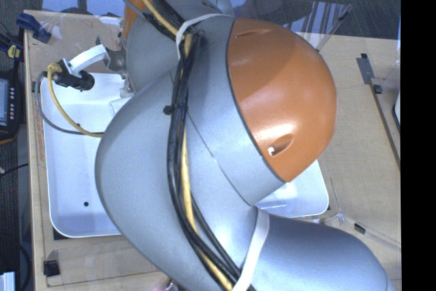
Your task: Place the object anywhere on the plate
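Camera view: the grey arm (pixel 204 167) with its orange joint (pixel 279 99) covers most of both white bins (pixel 68 174). Its bulk hides the gripper, the plate and the object.

Glossy arm (pixel 204 167), seemingly plastic bin (pixel 71 180)
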Available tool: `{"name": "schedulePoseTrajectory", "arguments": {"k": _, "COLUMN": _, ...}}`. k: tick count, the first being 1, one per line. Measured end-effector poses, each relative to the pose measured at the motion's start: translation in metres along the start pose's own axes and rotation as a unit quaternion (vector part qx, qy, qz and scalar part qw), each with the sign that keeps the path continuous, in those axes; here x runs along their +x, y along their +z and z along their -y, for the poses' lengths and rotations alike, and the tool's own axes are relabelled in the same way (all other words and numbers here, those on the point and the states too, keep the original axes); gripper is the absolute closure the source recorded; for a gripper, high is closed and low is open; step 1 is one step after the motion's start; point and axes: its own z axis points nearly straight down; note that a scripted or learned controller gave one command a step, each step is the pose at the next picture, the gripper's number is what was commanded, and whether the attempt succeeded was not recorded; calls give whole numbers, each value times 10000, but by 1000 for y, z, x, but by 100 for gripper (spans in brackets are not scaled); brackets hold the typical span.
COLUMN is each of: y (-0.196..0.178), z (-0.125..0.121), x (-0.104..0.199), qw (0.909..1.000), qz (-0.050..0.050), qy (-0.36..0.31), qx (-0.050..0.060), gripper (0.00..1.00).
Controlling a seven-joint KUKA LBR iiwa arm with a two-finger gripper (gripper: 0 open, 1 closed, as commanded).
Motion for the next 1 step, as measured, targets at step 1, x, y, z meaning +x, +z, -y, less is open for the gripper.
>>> {"name": "schedulePoseTrajectory", "arguments": {"k": 1, "y": -63, "z": 45, "x": 17, "qw": 9999, "qz": -39, "qy": -95, "qx": -2, "gripper": 100}}
